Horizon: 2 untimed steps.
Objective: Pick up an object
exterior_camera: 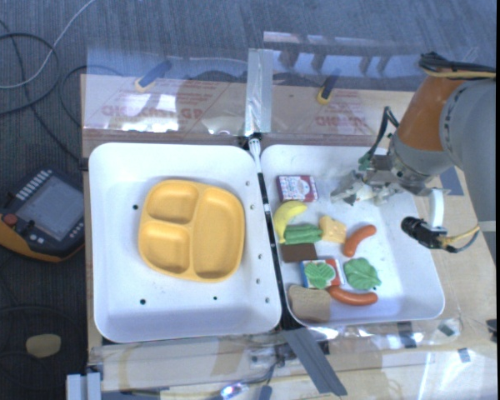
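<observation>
nearest edge of the right bin [425, 302]: a brown bread slice [310, 303] sits in the near-left corner, leaning on the bin wall. just right of it lies a red sausage [352, 297], long axis running left to right, almost level, right end tipped slightly toward the near edge. touching it on the far side, a green leafy piece [362, 273] and a small card with green and red print [318, 272].

next row back: a dark brown block [298, 252], then a green pod [302, 233] lying across, long axis left-right. a yellow wedge [333, 228] sits just right of the pod. an orange-red sausage [360, 238] lies at a slant, far end pointing up-right, near end down-left, close beside the wedge.

further back: a banana [287, 217] curves against the left wall, tips pointing left and down. behind it a small red-and-white box [296, 188], flat, long side across.

left bin [117, 307]: a yellow divided plate [192, 227], three compartments, roughly in the middle.

far right: the gripper [365, 188] hangs low over the back of the right bin, well apart from the food cluster, nothing seen between its tips. too blurred to judge whether it is spread or closed; cannot tell. grey arm [475, 140] with orange band comes in from the right.

off the bench, on the left floor, a control pendant [42, 215].
</observation>
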Available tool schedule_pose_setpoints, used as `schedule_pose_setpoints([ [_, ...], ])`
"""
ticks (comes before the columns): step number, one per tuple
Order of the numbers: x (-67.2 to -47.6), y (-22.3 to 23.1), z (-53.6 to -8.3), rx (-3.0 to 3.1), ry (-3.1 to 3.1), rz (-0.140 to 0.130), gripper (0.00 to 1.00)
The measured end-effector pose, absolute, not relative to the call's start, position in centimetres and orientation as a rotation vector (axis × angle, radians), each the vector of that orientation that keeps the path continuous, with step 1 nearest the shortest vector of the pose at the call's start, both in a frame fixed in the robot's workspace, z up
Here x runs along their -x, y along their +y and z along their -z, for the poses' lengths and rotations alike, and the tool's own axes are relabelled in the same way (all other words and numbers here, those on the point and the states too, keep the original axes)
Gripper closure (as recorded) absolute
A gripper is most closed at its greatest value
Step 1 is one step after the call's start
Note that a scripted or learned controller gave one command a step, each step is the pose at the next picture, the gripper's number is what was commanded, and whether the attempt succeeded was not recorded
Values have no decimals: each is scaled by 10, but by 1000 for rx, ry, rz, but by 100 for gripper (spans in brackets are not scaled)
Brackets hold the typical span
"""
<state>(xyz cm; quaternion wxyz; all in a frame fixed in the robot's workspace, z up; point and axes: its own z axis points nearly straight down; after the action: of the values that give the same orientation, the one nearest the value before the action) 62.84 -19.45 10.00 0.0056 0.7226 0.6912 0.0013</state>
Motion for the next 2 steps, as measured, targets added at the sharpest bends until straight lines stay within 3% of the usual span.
schedule_pose_setpoints([
  [1, -628, -194, -107, -2264, 2167, -3, 100],
  [2, -628, -194, -107, -2264, 2167, -3, 0],
])
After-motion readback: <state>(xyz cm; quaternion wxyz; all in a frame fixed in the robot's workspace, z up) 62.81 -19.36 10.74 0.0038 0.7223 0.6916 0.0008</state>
